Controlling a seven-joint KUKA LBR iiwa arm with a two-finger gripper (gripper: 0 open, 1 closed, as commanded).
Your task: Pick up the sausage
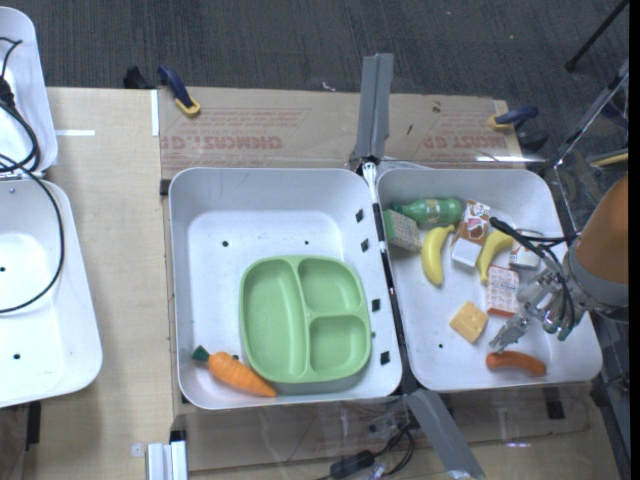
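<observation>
Orange-red, short plastic sausage [517,363] lies on the floor of the right white bin [430,363], close to its near wall, long axis roughly left-to-right with a slight tilt. Gripper [510,334] hangs just above and slightly behind it, at the sausage's left end; whether the jaws are open or closed I cannot tell, since the metal parts blur together. Nothing is visibly held between them. Judgement: a short drop toward the near wall, jaws set across the long axis, is what the grasp calls for.

Beyond: yellow cheese-like square [468,322] beside the gripper, two yellow bananas [433,255], a green bottle [430,211] and small cartons at the far wall. Left white bin [200,268] holds a green divided plate [305,318] and an orange carrot [238,373]. Pale wooden bench [110,148]; dark carpet behind.
</observation>
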